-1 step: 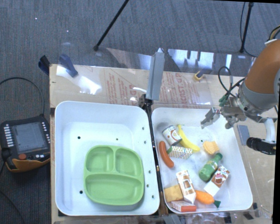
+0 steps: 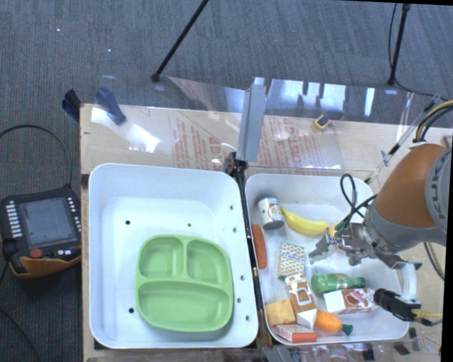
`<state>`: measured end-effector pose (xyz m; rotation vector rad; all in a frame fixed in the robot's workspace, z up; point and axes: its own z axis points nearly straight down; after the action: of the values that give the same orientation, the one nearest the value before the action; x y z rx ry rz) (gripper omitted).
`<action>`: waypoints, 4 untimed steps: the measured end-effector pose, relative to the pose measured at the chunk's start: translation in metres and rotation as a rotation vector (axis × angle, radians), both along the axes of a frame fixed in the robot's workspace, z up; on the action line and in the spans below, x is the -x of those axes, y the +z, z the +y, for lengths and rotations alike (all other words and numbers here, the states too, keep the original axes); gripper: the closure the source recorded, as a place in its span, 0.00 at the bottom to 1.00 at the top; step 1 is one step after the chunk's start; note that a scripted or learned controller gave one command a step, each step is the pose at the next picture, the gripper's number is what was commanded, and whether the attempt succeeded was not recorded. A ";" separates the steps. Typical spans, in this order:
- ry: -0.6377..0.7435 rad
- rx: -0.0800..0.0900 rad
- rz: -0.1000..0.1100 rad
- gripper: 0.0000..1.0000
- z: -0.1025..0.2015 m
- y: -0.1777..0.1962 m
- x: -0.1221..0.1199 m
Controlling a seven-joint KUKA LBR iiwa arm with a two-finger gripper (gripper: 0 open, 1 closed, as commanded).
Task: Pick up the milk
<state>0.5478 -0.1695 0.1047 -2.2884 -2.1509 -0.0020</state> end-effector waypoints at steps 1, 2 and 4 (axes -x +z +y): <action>0.106 0.002 -0.005 0.00 0.062 -0.016 0.049; 0.173 0.001 -0.001 0.00 0.054 -0.017 0.071; 0.517 0.000 0.001 1.00 0.147 0.082 0.071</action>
<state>0.4768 -0.0228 0.1872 -1.6620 -2.6638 -0.0011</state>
